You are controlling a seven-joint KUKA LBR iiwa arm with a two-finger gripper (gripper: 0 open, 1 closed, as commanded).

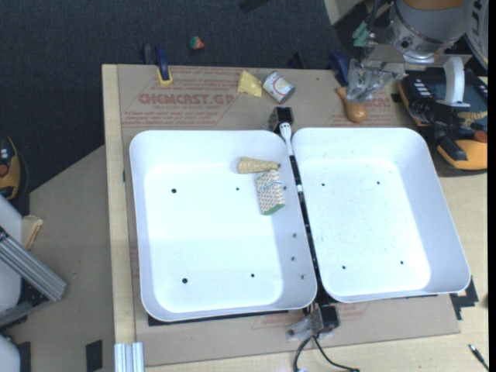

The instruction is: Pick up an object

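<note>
Claw [364, 90] parked far right, off the bins; can't tell if open. Cone [256, 165] + patterned packet [270, 191] lie in left bin [155, 231], unpicked.

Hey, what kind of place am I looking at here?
Most likely a robotics lab test bench. Two shallow white bins sit side by side on a cardboard-covered bench, a grey-and-orange robot arm reaches in with its tool, and cables trail off the front edge.

bench [194, 99] has brown board on top | two white bins [209, 285] sit on it | behind the bins: yellow scrap [249, 84], small box [278, 87], orange lump [355, 111]
</note>
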